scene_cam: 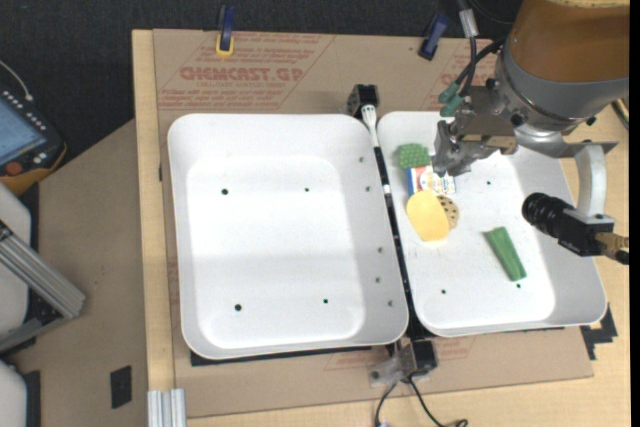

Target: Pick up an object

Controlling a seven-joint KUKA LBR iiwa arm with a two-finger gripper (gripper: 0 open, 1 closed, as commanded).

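white right bin [560, 310] holds two green blocks, one yellow piece [429, 215], one small box; gripper [446, 165] grip unclear.

The scene is lit evenly and brightly from above. The left bin [270, 225] is nearly washed out, with a brighter band across its near half. Soft shadows are cast under the arm [570, 25] in the right bin [560, 305]. Fine detail is slightly blurred. The far background is left dark.
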